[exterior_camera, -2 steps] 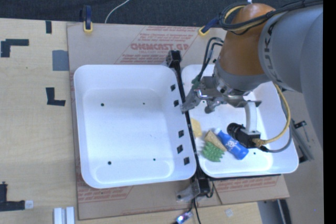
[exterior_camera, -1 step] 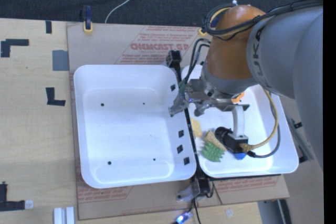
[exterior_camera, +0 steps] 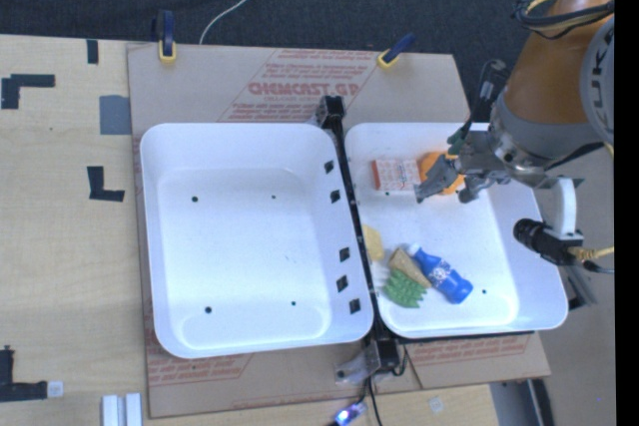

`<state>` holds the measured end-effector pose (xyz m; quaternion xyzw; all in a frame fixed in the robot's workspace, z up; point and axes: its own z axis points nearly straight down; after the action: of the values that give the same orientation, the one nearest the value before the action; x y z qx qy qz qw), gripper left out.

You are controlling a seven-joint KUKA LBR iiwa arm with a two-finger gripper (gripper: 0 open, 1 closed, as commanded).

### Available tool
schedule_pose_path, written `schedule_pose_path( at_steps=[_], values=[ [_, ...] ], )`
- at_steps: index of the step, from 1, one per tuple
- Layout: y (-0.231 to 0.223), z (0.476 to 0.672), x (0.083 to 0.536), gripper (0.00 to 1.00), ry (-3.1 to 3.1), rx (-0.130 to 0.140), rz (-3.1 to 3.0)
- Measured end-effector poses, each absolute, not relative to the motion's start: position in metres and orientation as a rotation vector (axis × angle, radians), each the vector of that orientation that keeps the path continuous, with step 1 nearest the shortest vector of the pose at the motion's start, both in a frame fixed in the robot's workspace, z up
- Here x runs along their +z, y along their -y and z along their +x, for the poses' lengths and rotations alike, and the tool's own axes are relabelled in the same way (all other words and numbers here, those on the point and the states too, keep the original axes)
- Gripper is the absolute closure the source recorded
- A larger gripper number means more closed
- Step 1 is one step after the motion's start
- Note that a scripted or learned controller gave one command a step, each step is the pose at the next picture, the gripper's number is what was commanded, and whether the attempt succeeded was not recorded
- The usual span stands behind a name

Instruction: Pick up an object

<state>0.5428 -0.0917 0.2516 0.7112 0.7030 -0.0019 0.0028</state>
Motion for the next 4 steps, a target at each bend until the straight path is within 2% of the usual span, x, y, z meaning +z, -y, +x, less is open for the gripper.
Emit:
schedule_pose_path(
  at_steps=[1,2,3,4],
  values=[
    [0.033,0.532,0.236,1.00,-2.230,-0.003,2.218],
    [-0.068,0.508,0.255,1.00,-2.239,0.003,2.209],
    [-0.092,0.546,0.310,1.00,-2.225,0.008,2.213],
    [-0.056,0.497,0.316,1.00,-2.222,-0.005,2.225]
  ],
)
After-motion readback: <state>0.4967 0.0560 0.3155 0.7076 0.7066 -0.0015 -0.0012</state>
